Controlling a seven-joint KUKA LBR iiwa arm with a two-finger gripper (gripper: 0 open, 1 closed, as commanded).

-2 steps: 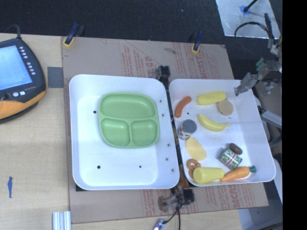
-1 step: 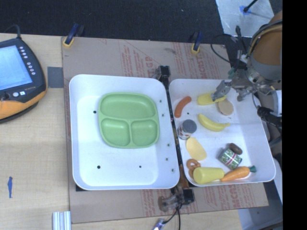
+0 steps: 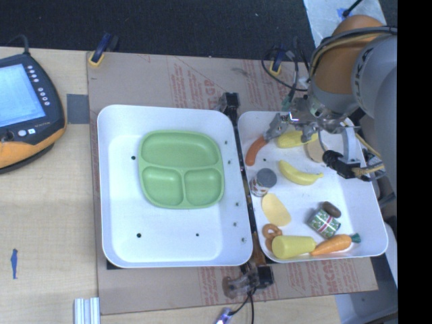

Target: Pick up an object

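Yellow toy (image 3: 290,140) is sitting under my gripper (image 3: 295,128); I'm centring carefully, finger opening impossible to tell.

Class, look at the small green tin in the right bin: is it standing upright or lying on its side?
Lying on its side. The tin shows its green label wall facing up, with a dark round end turned toward the bin's back.

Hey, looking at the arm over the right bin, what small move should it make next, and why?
Probably a short straight descent. The gripper sits at the far end of the right bin, right over a small yellow piece, with the banana a little nearer the camera. Lowering there looks like the likeliest way to get a grasp.
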